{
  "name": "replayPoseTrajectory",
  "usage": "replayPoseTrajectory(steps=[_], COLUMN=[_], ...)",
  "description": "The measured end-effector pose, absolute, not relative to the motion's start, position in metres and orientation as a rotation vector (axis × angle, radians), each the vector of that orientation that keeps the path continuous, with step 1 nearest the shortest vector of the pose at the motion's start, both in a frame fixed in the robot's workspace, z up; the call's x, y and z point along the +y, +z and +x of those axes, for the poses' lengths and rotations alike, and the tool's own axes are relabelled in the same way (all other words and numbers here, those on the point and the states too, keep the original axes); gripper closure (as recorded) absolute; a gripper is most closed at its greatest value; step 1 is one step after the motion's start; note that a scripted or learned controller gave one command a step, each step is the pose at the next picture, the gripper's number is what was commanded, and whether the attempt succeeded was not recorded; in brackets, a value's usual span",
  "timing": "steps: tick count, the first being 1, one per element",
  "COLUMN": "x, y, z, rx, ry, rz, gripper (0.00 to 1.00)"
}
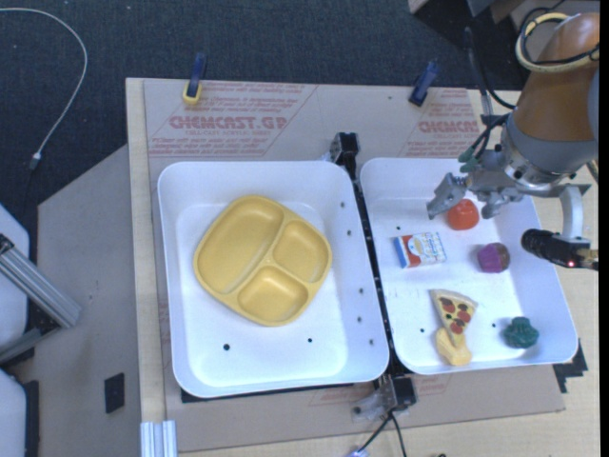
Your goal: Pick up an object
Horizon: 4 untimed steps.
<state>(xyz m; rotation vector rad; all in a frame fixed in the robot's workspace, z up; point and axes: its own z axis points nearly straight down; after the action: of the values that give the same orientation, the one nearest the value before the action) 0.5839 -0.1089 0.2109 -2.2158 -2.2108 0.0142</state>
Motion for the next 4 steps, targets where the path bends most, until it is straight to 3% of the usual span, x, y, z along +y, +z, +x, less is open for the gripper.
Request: replayPoseTrajectory(steps=[1, 3, 4], x=[-0.109, -0.119, -0.118], y=[0.219, 0.111, 0.089], z=[0.587, 0.587, 0.59], rx=[-2.222, -2.217, -2.221], ry=[0.0, 0.006, -0.007], rz=[-2.221, -2.218, -2.22], gripper=[0.0, 0.0, 0.0])
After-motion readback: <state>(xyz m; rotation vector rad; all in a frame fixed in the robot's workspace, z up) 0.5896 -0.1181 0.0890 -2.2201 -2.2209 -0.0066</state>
